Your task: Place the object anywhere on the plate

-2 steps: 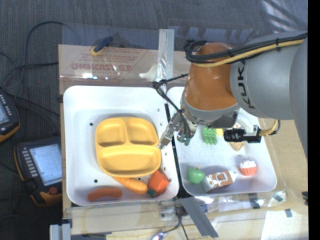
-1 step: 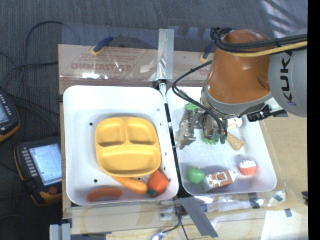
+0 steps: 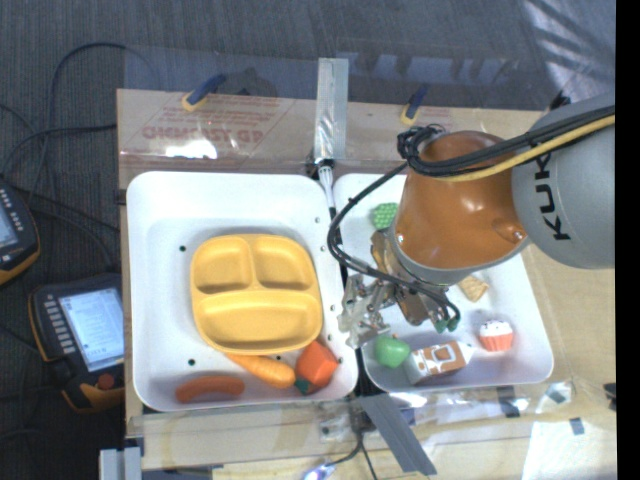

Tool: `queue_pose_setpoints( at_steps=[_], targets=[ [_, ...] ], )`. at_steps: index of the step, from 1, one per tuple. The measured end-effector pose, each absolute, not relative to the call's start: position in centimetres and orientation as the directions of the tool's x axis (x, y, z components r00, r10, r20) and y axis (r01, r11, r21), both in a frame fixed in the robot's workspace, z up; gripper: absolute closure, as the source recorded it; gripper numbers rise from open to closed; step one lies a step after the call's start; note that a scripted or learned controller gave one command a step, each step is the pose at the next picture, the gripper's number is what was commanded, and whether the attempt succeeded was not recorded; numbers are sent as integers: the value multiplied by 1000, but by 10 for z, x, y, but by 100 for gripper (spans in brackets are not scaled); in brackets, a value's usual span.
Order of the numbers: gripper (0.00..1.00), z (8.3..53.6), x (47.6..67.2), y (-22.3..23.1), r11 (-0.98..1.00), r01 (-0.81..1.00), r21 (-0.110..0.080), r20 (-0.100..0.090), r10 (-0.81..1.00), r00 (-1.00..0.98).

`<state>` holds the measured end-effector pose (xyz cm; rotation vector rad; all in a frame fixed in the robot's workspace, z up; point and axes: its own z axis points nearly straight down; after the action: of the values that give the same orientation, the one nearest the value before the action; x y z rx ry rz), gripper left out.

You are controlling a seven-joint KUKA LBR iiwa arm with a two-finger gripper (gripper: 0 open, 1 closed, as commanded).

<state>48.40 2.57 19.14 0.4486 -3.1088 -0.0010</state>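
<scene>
Over the right bin (image 3: 530,363), the pincer (image 3: 368,313) is seen low, near the wall shared with the left bin (image 3: 150,298), hanging under the orange band of the arm (image 3: 460,213). Whether its fingers are spread or closed cannot be told, since the metal parts are blurred and partly hidden by the wrist; nothing can be made out between them. A green toy (image 3: 390,350) lies just below the pincer and a small carton (image 3: 440,360) is beside it; which of the two, if either, is meant as the object cannot be told. The yellow plate (image 3: 258,293) sits in the left bin, with a carrot (image 3: 268,369), an orange-red toy (image 3: 316,365) and a sausage (image 3: 208,389) lying off its rim. The picking step is judged to be in hand. Next, a firm grasp, a lift clear of the bin wall and a carry leftward to the plate would be called for.
</scene>
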Motion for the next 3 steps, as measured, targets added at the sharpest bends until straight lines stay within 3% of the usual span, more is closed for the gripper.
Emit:
queue_pose_setpoints(
  at_steps=[1, 2, 3],
  targets=[
    [100, 217, 500, 92, 910, -415, 2, -2, -415, -910],
    [100, 254, 540, 39, 750, -661, 1, -3, -661, -750],
    [100, 282, 526, 22, 461, -888, 0, -5, -888, -461]
  ],
)
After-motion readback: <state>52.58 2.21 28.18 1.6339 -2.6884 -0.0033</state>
